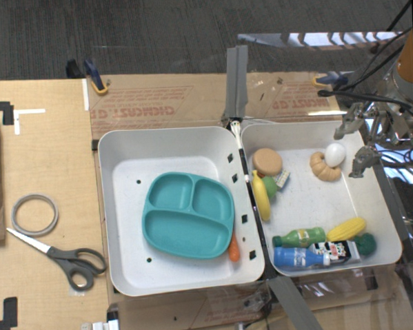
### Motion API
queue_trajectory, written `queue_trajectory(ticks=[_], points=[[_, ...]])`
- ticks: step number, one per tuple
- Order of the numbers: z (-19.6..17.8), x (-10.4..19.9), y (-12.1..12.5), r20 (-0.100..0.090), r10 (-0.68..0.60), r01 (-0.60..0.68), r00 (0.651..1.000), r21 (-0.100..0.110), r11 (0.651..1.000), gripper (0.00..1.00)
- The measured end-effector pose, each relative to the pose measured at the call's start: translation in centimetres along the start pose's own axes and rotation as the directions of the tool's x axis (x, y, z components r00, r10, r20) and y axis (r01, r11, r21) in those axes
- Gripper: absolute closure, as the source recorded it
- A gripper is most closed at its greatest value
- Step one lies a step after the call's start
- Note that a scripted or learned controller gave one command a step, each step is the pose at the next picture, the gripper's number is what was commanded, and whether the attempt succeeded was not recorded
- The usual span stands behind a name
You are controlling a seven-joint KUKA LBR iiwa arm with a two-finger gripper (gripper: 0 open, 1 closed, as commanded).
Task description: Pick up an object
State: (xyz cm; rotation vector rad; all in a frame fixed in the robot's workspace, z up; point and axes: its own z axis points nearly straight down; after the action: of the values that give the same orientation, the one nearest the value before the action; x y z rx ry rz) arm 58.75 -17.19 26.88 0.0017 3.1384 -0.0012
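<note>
camera view | my gripper (355, 146) hangs at the right bin's (374, 207) far right corner, fingers spread, grasping nothing | white egg (335, 153) just beside, touching croissant (322, 167) | teal plate (188, 215) in left bin (118, 200)

We're looking at a light wood bench (47, 286) with a sheet of brown cardboard (162, 104) on its far side. Sitting on it are two shallow white bins side by side, the left bin (122, 269) and the right bin (387, 244). Left of those we've got a roll of tape (34, 213), with grey-handled scissors (63, 258) just in front of it.
</note>
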Motion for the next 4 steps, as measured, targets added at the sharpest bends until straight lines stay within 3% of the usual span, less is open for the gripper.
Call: queue_trajectory(ticks=[1, 2, 3, 4], points=[[12.5, -2.6, -3.8, -0.001, -0.011, 0.011, 1.0, 0.0, 1.0, 0.0], [16.7, -3.6, -3.6, 0.017, 0.064, -0.064, 0.998, 0.003, 0.998, 0.0], [16.6, -3.2, -1.0, 0.021, 0.151, -0.151, 0.988, 0.004, 0.988, 0.0], [16.6, -4.3, -0.2, 0.019, 0.21, -0.21, 0.977, 0.002, 0.978, 0.0]])
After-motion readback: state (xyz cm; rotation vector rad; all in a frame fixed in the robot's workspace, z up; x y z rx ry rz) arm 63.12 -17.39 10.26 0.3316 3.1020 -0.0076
